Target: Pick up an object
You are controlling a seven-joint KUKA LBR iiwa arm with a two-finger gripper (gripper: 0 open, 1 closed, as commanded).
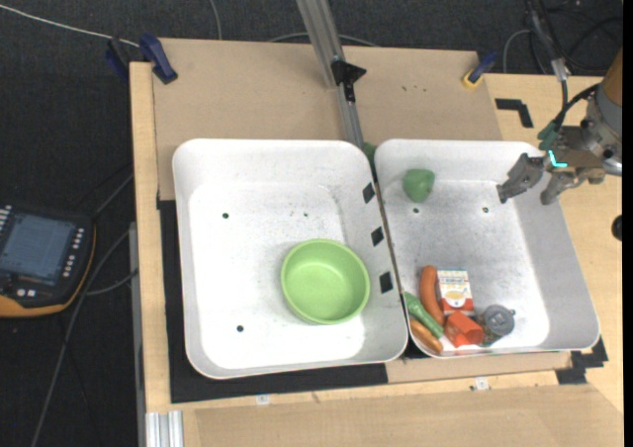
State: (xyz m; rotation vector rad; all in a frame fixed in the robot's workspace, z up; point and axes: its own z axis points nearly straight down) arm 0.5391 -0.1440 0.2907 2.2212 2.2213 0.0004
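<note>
My gripper (534, 184) hangs over the far right corner of the right bin (554, 237), its two dark fingers spread open with nothing between them. A small green rounded object (418, 183) lies at the far left of that bin. In the near part of the bin sits a cluster: an orange carrot-like piece (428, 289), a small white and orange box (454, 287), a red piece (463, 327), a grey round object (497, 319) and a green and orange item (423, 326). A green bowl (325, 281) rests in the left bin (227, 237).
A metal pole (321, 30) slants down to the gap between the bins. Blue clamps (156, 57) and a yellow-blue clamp (480, 66) hold the bench board. A handheld pendant (40, 257) lies at far left.
</note>
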